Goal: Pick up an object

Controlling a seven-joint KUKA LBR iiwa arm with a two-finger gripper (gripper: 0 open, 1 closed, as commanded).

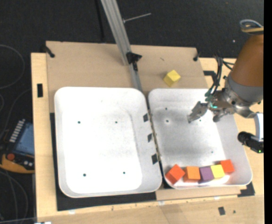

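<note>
Grey gripper (202, 112) hung over upper part of right bin (182, 143), reached in from right under orange-banded wrist. Jaws: looked spread, one finger out toward left, other nearer wrist; nothing seen between them. Judged empty. No contact w/ bin floor discernible.

Nearest bin floor below gripper bare white, speckled. Candidate objs all well apart from gripper, lined along near wall of right bin: orange-red cube (175, 173) at left end, tilted; then orange cube (192, 172), purple cube (205, 173), yellow cube (217, 171), red-orange cube (227, 166) at right end. All five touching or nearly so, hard against wall.

Further out: yellow block (171, 77) on bench board beyond bins, outside both. Left bin (101, 139) w/ a few dark dots on floor. Metal rail (118, 27) slanted in from top.

Step in hand, as judged: approach not yet made; pick still to do. Best bet = an end cube, since middle ones gave no finger room between neighbours. Tilted orange-red cube had free left side but awkward faces; red-orange one at right end sat a bit proud of row. Advised: align jaws across row axis, descend straight, close only once fingers straddled cube. Risk: wall blocking near finger; neighbours nudged.
</note>
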